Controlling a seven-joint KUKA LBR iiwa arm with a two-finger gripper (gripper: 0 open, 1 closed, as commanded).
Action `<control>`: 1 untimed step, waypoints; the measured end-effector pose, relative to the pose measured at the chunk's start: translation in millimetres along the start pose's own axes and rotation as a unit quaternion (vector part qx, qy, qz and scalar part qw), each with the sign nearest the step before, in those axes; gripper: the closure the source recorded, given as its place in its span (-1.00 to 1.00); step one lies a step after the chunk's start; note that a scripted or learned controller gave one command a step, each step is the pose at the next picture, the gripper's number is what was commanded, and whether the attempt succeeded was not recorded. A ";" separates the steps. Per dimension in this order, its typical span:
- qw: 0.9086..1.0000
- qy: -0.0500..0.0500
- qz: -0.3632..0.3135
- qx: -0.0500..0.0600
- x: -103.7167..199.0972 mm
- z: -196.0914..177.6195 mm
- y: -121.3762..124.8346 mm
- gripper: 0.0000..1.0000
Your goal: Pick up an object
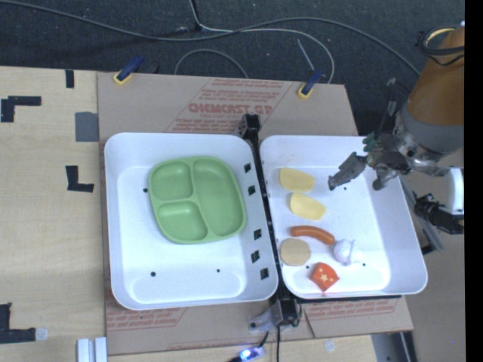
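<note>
Arm reaches in from right, wrist low; jaws spread open, nothing between them.

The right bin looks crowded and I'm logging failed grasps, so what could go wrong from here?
1. The sausage, round slice, white piece and red piece lie close together, so the gripper may nudge a neighbour or catch two.
2. The two yellow slices look flat and could slip out.
3. The red piece sits near the bin's front wall, which could block a finger.

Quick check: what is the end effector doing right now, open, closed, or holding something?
End effector: open, holding nothing, above the right shallow white bin, apart from the food pieces.
</note>
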State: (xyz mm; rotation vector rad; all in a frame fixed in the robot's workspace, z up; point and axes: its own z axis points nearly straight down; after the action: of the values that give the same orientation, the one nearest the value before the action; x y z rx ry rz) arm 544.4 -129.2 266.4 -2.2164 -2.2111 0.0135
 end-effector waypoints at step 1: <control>1.000 -0.001 -0.002 -0.006 0.3 -6.5 2.0 -1.00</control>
State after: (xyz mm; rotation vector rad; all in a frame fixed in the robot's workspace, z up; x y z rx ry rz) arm 546.5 -128.9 272.8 -2.2194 -2.2219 0.0023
